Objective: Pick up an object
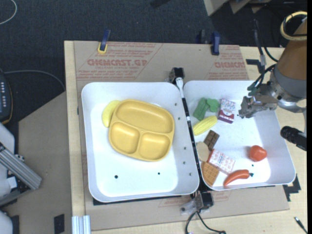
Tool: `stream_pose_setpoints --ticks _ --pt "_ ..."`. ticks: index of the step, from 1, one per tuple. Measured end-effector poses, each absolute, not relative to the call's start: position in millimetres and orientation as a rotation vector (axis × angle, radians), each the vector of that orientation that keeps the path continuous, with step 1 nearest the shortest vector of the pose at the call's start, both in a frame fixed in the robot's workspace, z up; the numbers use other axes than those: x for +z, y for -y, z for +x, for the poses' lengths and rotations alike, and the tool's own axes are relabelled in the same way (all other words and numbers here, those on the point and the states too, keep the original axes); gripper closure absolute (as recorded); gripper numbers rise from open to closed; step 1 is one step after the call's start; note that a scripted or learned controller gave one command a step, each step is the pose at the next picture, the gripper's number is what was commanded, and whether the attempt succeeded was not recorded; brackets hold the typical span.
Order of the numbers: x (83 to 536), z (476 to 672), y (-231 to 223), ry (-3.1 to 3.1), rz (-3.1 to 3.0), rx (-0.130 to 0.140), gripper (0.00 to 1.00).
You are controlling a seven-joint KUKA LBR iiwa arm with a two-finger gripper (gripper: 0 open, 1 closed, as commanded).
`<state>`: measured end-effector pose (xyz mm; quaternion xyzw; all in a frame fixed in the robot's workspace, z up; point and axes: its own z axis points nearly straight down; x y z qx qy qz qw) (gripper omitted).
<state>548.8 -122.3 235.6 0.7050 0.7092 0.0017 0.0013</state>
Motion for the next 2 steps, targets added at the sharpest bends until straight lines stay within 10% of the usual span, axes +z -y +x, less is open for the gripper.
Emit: stream_pose_setpoints --ticks 2 --pt "214 572.6 90 -2.225 2.222 -0.003 1.00"
